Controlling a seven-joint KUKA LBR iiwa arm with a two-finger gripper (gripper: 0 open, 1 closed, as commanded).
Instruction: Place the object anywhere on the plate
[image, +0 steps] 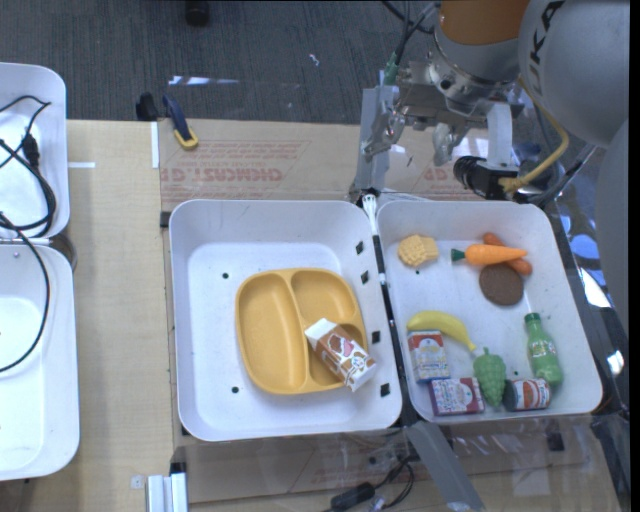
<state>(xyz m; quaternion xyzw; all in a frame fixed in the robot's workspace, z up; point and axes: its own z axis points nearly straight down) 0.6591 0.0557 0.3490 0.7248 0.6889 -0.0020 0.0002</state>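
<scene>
The gripper (415, 135) (fingers apart, holding nothing) hangs above the bins, arm cropped upward.

My arm (560, 60) runs off the top and right edges. The carton (340, 353) covers part of the plate (262, 335) near its right rim. Labels on the carton and on the boxes (443, 375) are too small to read.

My surface (110, 300) carries two shallow white bins side by side, the left bin (190, 330) touching the right bin (565, 300), with brown cardboard (260, 165) lying flat behind them.
</scene>
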